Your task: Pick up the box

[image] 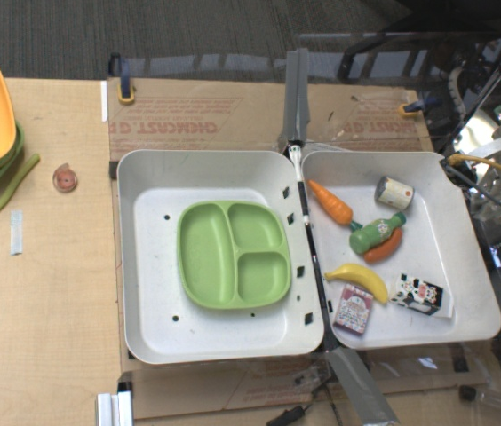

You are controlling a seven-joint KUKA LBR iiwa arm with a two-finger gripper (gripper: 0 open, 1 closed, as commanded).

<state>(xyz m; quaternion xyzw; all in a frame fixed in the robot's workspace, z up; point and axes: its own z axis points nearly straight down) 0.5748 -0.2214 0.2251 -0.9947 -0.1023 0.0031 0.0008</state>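
One pink box (353,310), one black-and-white box (419,294), one banana (361,279), one carrot (330,201)

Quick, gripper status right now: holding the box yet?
Gripper: not in view, so its state can't be told. Box lies in the right bin, unheld.

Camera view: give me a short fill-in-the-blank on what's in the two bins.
1. The green divided plastic plate lies in the ____ white bin.
2. The yellow plastic banana lies in the ____ white bin.
3. The plate has ____ compartments.
4. The small pink box lies just below the ____.

Missing words: left; right; three; banana
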